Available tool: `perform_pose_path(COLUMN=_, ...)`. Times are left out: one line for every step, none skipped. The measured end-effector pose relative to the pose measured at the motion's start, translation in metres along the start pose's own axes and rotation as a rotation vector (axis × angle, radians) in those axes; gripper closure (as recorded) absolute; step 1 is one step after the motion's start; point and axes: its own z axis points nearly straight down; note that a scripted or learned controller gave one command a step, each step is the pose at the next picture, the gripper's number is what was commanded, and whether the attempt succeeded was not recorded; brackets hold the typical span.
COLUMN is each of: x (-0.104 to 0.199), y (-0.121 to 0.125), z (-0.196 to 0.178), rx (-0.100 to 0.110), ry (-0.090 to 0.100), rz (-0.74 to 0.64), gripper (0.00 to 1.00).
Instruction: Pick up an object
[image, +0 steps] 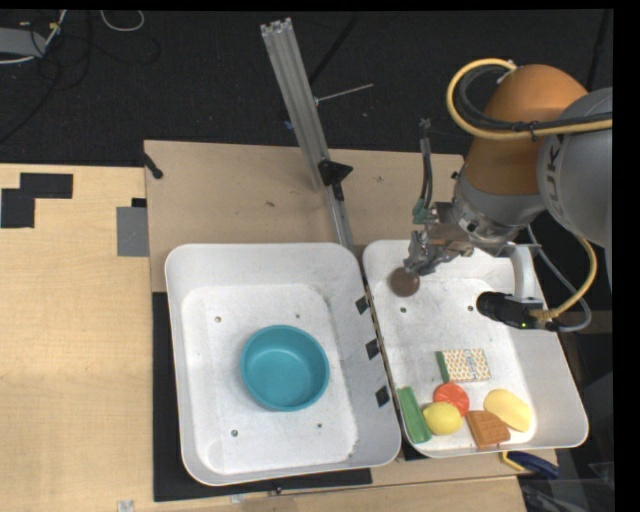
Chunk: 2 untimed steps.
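a: where does the gripper (432, 252) sit right now?

b: over the far-left corner of the right bin (560, 395), hanging off the grey arm (590, 160) that comes in from the right. just below and to the left of its tip there's a small brown round object (404, 282) on the bin floor.

a: is it holding that?

b: i can't say so. the brown piece looks as if it touches or lies just under the tip, but the view is too small and cluttered there to show it between anything. whether the jaws are wide or narrow, i cannot tell either.

a: so which way does the thing lie from the jaws?

b: down and slightly toward the left bin (200, 270), close to the divider between the two. it looks round, so i see no long axis to line up with.

a: other candidates?

b: a cluster at the near end of the right bin, well apart from the tip: a green stick (413, 414), a yellow ball (442, 418), a red piece (452, 396), a yellow lemon-like piece (508, 408), a brown block (487, 429), and a patterned card (466, 364). a blue bowl (286, 367) sits alone in the left bin.

a: my guess is the brown one is the target.

b: agreed, it's by far the nearest; the wall beside it could crowd a closing grip.
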Motion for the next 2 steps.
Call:
perform_pose_path(x=0.037, y=-0.023, z=0.008, rx=0.001, ry=0.0, rz=0.001, gripper=1.0)
perform_pose_path(x=0.083, y=-0.059, z=0.01, rx=0.001, ry=0.0, rz=0.0, gripper=1.0)
